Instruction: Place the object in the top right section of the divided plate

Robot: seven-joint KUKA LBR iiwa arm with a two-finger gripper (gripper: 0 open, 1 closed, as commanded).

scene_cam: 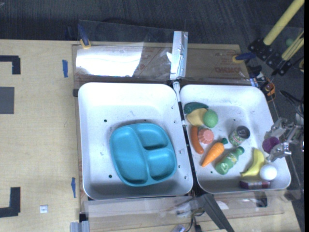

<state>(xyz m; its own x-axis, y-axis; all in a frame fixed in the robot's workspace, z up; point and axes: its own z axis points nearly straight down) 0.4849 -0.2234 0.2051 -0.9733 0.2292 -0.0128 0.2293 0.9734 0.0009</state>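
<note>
The blue divided plate (143,152) lies in the left bin (96,105), with one long section on its left and two smaller ones on its right. The right bin (231,96) holds several toy foods: a carrot (213,153), a banana (255,162), a white egg (268,173), a green ball (210,118) and a purple piece (270,143). My gripper (283,140) sits low over the right bin's right edge, just beside the purple piece and above the egg. No object shows between its fingers.
A small can (239,135) and a green bottle (227,161) stand mid-bin among the toys, with a red piece (206,136) to their left. A clear plastic sheet (130,57) rises behind the left bin. Yellow-and-black hardware (277,28) stands at the top right.
</note>
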